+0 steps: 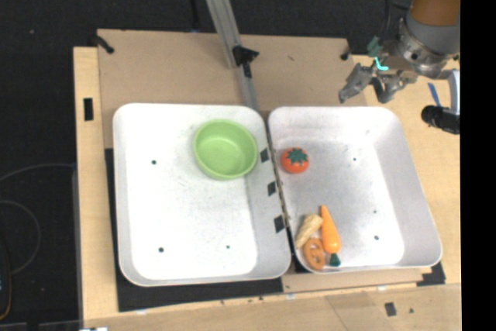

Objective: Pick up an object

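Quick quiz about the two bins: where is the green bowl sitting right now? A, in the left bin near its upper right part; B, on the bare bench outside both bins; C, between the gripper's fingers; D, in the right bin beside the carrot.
A: the green bowl sits inside the left bin, toward its upper right, apart from the carrot in the right bin.

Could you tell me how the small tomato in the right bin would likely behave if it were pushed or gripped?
The tomato looks round and smooth, so it would probably roll when nudged and might slip from a pinch. It looks like a small toy, likely light.
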You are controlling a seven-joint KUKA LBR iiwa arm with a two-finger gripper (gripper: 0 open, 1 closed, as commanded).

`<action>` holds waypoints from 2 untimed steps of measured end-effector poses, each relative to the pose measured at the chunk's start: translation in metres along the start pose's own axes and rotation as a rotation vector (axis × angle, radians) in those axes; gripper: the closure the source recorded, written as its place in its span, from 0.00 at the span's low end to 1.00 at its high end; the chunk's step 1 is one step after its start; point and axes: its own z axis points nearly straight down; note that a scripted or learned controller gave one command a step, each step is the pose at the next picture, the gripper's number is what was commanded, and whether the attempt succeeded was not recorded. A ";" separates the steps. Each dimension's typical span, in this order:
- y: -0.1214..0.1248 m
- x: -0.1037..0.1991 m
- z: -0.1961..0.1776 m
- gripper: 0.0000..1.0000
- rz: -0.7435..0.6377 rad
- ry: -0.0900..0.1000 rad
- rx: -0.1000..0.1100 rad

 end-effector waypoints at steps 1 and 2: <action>0.001 -0.004 0.042 0.00 0.004 0.001 0.003; 0.005 -0.001 0.087 0.00 0.001 0.001 0.004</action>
